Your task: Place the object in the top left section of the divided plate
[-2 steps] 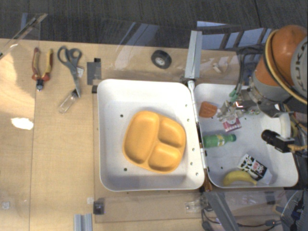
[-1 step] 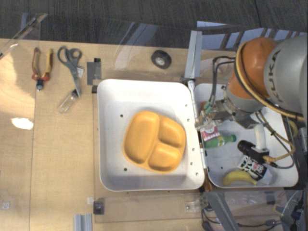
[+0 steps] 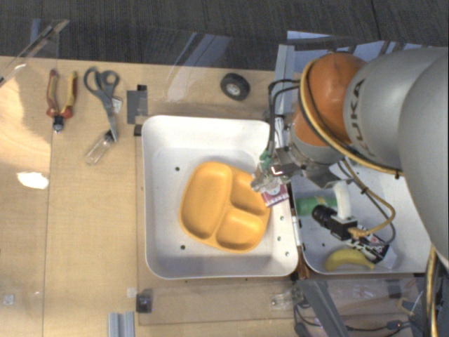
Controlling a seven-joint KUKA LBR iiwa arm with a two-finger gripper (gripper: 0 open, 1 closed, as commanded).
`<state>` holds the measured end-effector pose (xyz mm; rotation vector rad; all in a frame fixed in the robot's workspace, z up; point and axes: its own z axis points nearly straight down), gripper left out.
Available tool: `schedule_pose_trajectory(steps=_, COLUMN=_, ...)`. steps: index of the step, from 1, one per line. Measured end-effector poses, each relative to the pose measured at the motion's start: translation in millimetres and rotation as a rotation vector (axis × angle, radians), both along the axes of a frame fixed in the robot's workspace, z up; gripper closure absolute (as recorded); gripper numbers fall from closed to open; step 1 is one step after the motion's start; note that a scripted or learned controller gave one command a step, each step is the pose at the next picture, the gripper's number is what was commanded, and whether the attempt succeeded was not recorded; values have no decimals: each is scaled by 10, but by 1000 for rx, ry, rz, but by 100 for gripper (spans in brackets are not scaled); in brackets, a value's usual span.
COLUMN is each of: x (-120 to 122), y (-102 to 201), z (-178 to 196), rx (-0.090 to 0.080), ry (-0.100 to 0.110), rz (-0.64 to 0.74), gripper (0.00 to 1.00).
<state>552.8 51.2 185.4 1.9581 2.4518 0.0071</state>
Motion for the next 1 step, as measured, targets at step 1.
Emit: schedule_pose_trajectory(steps=1, x=0, y=-2, z=1, rx=0, ry=0, rz=0, gripper=0)
